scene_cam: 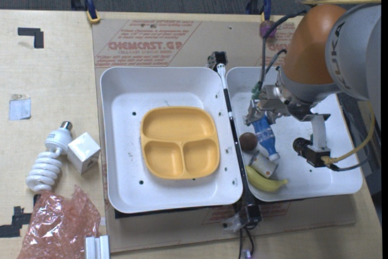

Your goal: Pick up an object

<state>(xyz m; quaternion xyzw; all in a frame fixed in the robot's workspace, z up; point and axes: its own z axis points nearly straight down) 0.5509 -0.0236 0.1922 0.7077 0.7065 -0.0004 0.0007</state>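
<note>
Pink wrap (57, 224) at bench front-left, spiral bulb (47, 162), yellow divided tray (180, 142) in left bin (121, 191), right bin (345, 182): brown ball (248, 141), blue tube (265, 137) long axis near-vertical, leaning slightly left at top, beneath pincer (262, 111), grip state unclear, banana (267, 181).

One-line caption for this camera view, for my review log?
KUKA arm's gripper down in the right bin over a blue tube, near a banana and brown ball; yellow tray in left bin.
</note>
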